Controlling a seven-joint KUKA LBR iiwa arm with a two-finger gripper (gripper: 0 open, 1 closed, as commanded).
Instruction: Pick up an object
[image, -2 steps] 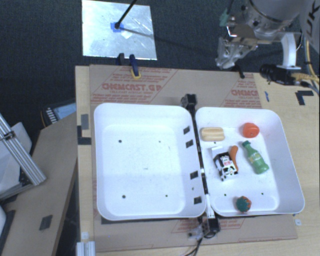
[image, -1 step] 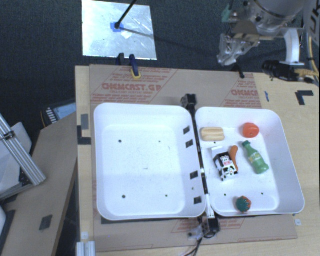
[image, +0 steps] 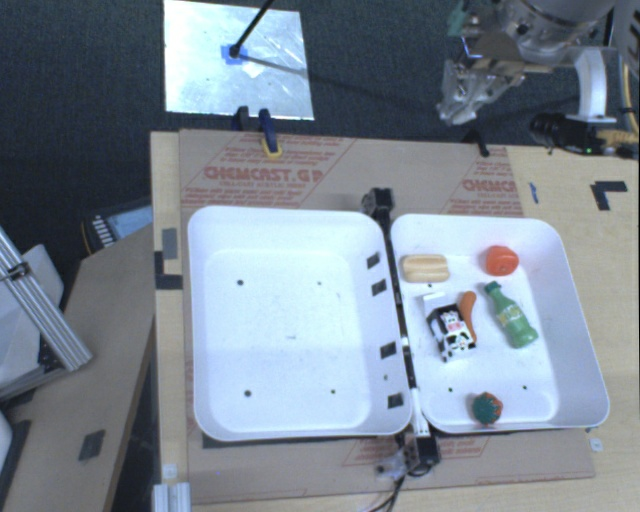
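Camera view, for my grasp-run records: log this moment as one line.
claw above bench, beyond bins | right bin: hot dog, tomato, green bottle | nothing held

Two shallow white plastic bins (image: 285, 235) side by side. Right of centre divider (image: 395, 300), six small toys: one tan bun (image: 424, 267), one orange-red ball (image: 502, 260), one green bottle (image: 511, 315), one orange carrot (image: 466, 311), one black-and-white cow carton (image: 451, 331), one red-green strawberry (image: 487, 407).
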